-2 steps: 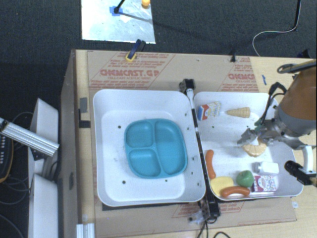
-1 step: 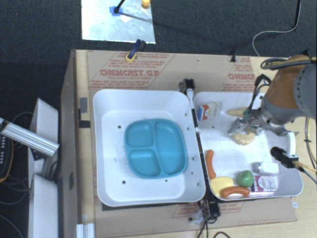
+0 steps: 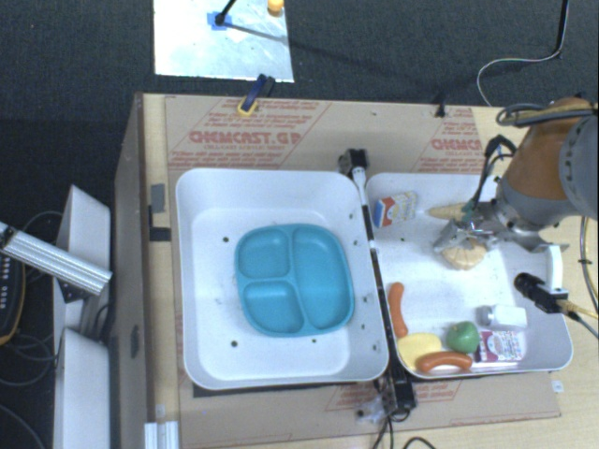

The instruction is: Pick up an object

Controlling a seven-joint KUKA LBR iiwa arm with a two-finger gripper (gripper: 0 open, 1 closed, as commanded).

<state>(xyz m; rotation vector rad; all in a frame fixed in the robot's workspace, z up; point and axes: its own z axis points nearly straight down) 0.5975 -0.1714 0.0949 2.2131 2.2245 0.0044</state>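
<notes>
Objects lie scattered in the right bin (image 3: 562, 344): a small carton (image 3: 395, 208) at its upper left, a pale cone (image 3: 447, 211) beside that, a tan lump (image 3: 462, 253) near the middle, an orange sausage (image 3: 398, 308) along the left wall, and a yellow piece (image 3: 419, 346), a green ball (image 3: 460, 336), a second sausage (image 3: 442, 364), a red-and-white packet (image 3: 501, 346) and a small white block (image 3: 510, 316) along the bottom. The left bin (image 3: 201, 251) holds a blue divided plate (image 3: 293, 279), lying flat at its centre. The arm (image 3: 552, 171) comes in from the right, and the gripper (image 3: 468, 227) sits low over the right bin, just above the tan lump and close to the cone. It may be touching the lump, though the view is too blurred there to be sure. Whether the pincer is apart or together I cannot tell, and nothing is seen between its tips. A black part (image 3: 538, 294) juts in at the bin's right rim.
</notes>
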